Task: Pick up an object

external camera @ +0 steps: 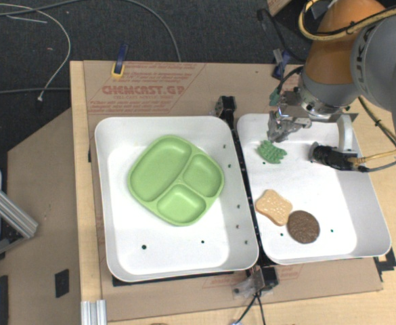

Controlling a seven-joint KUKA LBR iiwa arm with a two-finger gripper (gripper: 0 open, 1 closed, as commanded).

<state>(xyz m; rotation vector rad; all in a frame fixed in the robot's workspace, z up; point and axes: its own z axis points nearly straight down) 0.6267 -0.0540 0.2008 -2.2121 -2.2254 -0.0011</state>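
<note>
Three small things lie in the right bin (360, 202), and the nearest to the gripper (279, 133) is the green piece (273, 152) — just below the fingertips, toward the bin's upper left corner. It looks flat, ridged and leaf-green, roughly as wide as long. Whether the jaws stand apart or together I cannot tell. The tan cracker (273, 207) and brown cookie (303, 226) sit well apart, nearer the front.

Fixed overhead camera, slanted down, both bins (116, 181)
</note>
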